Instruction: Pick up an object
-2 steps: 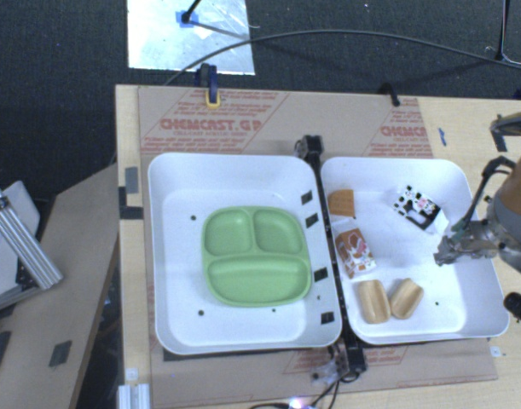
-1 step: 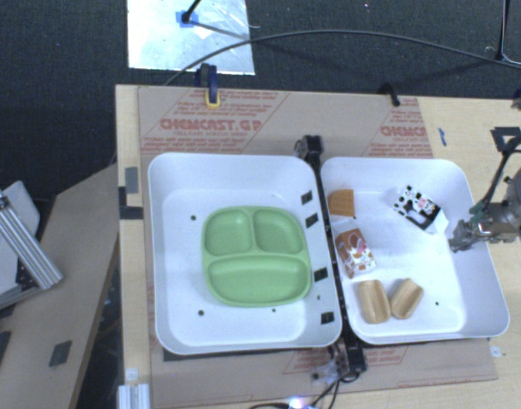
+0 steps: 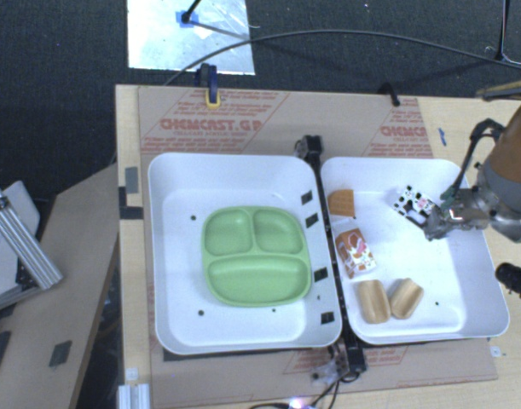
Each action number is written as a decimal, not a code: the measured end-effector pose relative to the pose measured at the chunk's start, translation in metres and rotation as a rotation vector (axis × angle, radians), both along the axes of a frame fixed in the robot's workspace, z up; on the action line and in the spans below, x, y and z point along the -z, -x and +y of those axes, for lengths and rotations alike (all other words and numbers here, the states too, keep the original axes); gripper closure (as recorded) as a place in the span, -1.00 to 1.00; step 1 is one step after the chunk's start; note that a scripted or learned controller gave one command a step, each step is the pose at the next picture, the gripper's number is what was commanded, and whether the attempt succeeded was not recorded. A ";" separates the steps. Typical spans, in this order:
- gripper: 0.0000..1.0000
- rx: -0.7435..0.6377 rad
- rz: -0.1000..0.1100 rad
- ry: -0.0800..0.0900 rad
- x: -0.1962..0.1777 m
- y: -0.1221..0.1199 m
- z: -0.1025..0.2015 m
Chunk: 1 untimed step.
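Note:
The right bin (image 3: 477,313) holds several small things. A tan wedge-shaped piece (image 3: 341,202) lies near its top left. Below it is a small red and white patterned carton (image 3: 355,252). Two tan bread-like pieces (image 3: 372,301) (image 3: 406,297) lie side by side near the front. A small black and white toy (image 3: 411,201) sits toward the bin's upper right. My gripper (image 3: 435,227) reaches in from the right and hangs low just right of and below that toy. Nothing shows between its fingers.
The left bin (image 3: 170,254) holds a green divided plate (image 3: 257,256). A black divider with clips (image 3: 321,245) runs between the bins. Both bins rest on a cardboard sheet (image 3: 277,118). Cables cross the dark floor behind the bench.

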<state>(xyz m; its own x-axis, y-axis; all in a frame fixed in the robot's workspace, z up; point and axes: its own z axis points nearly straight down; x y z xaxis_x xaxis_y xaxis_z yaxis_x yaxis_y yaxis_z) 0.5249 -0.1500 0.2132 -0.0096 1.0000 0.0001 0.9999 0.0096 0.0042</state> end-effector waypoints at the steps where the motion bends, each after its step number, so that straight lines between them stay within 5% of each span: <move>1: 1.00 -0.001 0.001 -0.002 -0.012 -0.017 0.053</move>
